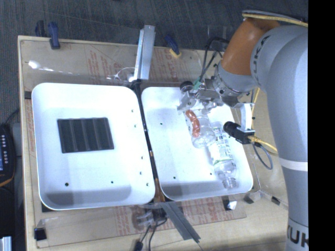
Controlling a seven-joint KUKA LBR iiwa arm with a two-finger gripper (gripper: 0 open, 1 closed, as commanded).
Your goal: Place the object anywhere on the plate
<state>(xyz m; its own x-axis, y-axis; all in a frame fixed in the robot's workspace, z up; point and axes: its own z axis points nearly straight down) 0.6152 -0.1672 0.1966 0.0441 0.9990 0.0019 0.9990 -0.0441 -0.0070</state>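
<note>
Nearest me, my arm (282, 88) hangs its gripper (194, 104) over the bottle (217, 150), grip unreadable, dark plate (85, 135) unreached.

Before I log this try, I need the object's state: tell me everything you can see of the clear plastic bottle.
The clear plastic bottle lies on its side in the right bin, running slantwise from upper left to lower right. It looks transparent and crumpled, with a white printed label mid-body and something orange-red at its upper end. The gripper sits at that upper end.
</note>
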